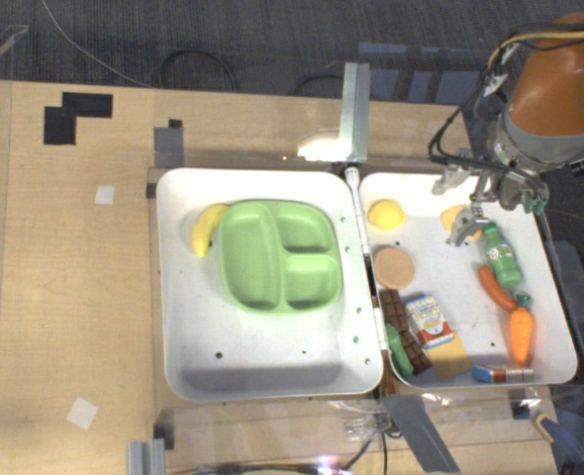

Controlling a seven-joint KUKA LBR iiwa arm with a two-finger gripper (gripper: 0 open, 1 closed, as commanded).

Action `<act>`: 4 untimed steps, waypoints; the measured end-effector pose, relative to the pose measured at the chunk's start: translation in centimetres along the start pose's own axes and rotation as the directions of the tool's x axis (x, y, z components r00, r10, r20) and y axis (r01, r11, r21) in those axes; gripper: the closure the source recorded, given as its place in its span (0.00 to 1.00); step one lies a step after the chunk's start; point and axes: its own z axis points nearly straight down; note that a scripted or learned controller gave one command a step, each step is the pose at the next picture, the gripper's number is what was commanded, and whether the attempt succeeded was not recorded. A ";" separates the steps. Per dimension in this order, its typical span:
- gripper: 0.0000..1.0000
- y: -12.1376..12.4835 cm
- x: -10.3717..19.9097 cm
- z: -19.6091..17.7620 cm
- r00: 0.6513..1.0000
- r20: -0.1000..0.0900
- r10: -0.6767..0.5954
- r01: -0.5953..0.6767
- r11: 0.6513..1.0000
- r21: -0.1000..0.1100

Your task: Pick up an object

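My gripper [467, 230] hangs over the back of the right bin [431, 240], open, with nothing between its fingers. A small yellow object [453, 215] lies just behind it on the left, partly hidden. A green bottle [501, 262] lies just to its right. Further into that bin are a yellow lemon [386, 213], a tan disc [394, 265], two orange carrots [497, 287] [521, 334], a chocolate bar [401, 327], a small carton [428, 318], a yellow block [449, 357] and a blue and red marker [500, 373].
The left bin [262, 364] holds a green divided tray [277, 255] with a banana [206, 229] beside its left edge. A metal post [354, 117] stands behind the divide between the bins. Cables hang around the arm's orange wrist [554, 87].
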 end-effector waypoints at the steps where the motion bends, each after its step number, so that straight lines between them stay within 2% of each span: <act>1: 0.00 -2.7 4.7 10.5 1.000 0.005 0.000 0.000 1.000 0.001; 2: 0.00 -4.5 9.2 11.3 1.000 0.006 -0.027 0.027 1.000 0.002; 3: 1.00 -4.4 8.6 9.8 0.999 0.025 -0.034 0.034 0.999 0.007; 4: 1.00 -8.4 0.5 4.8 0.981 0.003 -0.193 0.193 0.981 0.002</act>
